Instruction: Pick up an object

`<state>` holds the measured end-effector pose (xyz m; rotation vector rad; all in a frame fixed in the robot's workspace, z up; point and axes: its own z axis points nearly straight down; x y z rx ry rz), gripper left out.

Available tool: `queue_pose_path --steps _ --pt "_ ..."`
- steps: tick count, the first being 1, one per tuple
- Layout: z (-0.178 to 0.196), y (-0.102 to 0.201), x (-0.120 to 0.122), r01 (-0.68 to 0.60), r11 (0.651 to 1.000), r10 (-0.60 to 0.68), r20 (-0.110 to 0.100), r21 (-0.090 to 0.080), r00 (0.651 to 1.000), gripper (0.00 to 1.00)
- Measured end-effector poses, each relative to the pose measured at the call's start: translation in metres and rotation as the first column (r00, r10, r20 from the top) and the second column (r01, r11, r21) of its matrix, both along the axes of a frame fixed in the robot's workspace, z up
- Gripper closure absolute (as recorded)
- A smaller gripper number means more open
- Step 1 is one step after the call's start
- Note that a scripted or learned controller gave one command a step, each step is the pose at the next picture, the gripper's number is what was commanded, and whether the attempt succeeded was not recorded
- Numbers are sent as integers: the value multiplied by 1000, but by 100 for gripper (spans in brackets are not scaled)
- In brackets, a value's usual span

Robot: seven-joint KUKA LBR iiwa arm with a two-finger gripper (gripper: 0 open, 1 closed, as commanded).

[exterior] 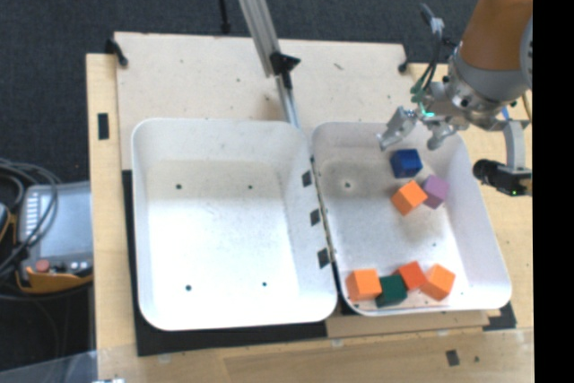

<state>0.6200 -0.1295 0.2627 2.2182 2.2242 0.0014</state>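
A blue block (406, 162) sits in the right bin (475, 220), near the far end. The gripper (415, 136) hangs just above it, and its two grey fingers (393, 128) are spread wide apart with nothing between them. One finger points down on the left of the blue block and the other on the right. Just beside the blue block, a bit nearer the camera, lie an orange block (410, 196) and a purple block (435, 191), and these two touch each other. At the near end of the same bin there is a row of four blocks close together: an orange one (363, 283), a dark green one (392, 290), a red one (412, 274) and another orange one (439, 281). The left bin (224, 220) is next to the right bin. Both bins rest on a wooden bench (103, 193). The arm (496, 31) comes in from the right.
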Motion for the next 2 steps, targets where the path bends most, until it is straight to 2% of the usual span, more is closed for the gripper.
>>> queue_pose_path --steps 2 --pt "-107 12 3 0 1000 0 -5 -2 1000 0"
